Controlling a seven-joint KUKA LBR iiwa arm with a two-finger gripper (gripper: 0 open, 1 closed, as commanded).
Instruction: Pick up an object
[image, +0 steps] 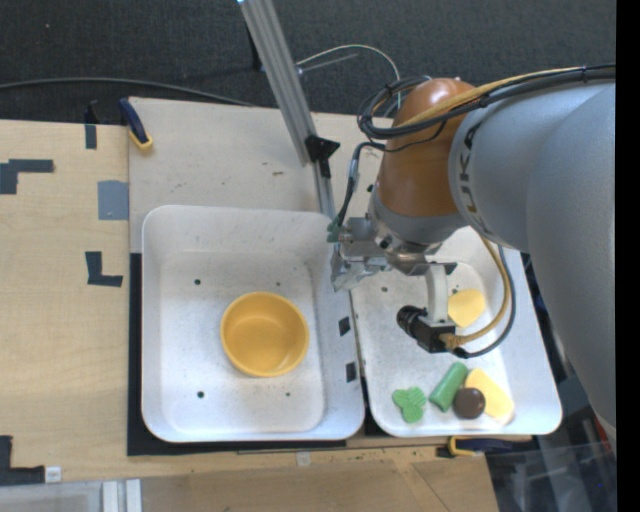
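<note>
My tool hangs over the wall between the two bins; I cannot tell how wide it stands; one round yellow plastic bowl sits in the view's left white bin; the right white bin has one green knobbly piece, one green cylinder, one brown ball and two yellow pieces.

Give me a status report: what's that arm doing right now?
Gripper at right bin's left edge. Green block, brown ball, yellow piece clustered at its front, apart from gripper. Yellow bowl in left bin, nothing blocking.
</note>
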